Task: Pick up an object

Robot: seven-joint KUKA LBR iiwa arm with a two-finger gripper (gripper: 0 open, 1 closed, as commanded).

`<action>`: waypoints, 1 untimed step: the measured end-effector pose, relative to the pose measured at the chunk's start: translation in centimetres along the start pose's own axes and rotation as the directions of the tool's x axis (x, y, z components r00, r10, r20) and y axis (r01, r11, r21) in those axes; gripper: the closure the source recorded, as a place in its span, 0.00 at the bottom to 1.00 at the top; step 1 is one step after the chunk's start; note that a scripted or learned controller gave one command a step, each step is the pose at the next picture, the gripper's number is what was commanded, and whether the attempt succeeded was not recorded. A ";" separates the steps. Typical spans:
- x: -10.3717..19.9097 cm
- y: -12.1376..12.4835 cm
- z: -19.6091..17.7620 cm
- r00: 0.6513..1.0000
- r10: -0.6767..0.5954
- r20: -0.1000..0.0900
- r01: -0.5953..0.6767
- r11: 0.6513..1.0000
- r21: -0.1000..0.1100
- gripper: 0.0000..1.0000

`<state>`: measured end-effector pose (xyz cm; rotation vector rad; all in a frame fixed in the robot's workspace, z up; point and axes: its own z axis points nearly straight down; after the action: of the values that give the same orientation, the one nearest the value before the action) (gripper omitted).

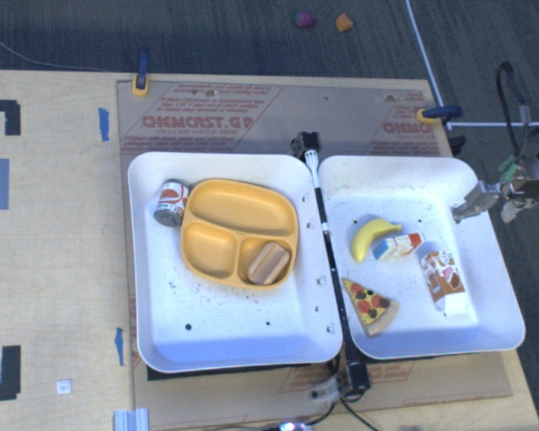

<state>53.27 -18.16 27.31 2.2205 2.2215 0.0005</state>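
Banana (374, 236), pizza slice (370, 304) and wrapped packet (444, 279) lie loose in the right bin (503, 317), within reach; gripper (481, 199) hovers over its right rim, apparently holding nothing, its state unclear.

You are looking at an evenly, brightly lit view in which the two white bins (413, 344) are glaring slightly, shadows are lying soft and short beside the yellow tray (238, 206), the floor along the top edge is staying dim, and fine detail is blurring throughout.
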 end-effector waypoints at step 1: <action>0.4 0.4 16.0 1.000 0.001 -0.001 -0.001 1.000 0.004 0.00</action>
<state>53.63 -17.80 11.27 2.2240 2.2232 -0.0024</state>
